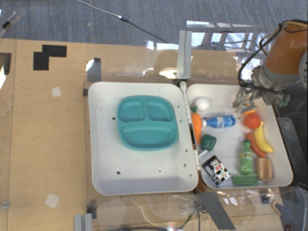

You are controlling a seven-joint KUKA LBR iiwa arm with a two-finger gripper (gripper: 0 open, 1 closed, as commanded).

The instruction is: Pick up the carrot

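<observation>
The carrot (196,127) is orange and lies lengthwise against the left wall of the right bin (284,177). A dark green piece (208,141) sits just to its lower right. My gripper (245,103) hangs over the far right part of that bin, well to the right of the carrot and just above a red tomato (251,121). It looks open, with nothing between its fingers.
The right bin also holds a white egg (202,103), a blue-labelled bottle (220,121), a banana (262,137), a green bottle (246,158), a hot dog (263,169) and a cow-patterned carton (216,169). A teal divided plate (147,121) sits in the left bin (103,177).
</observation>
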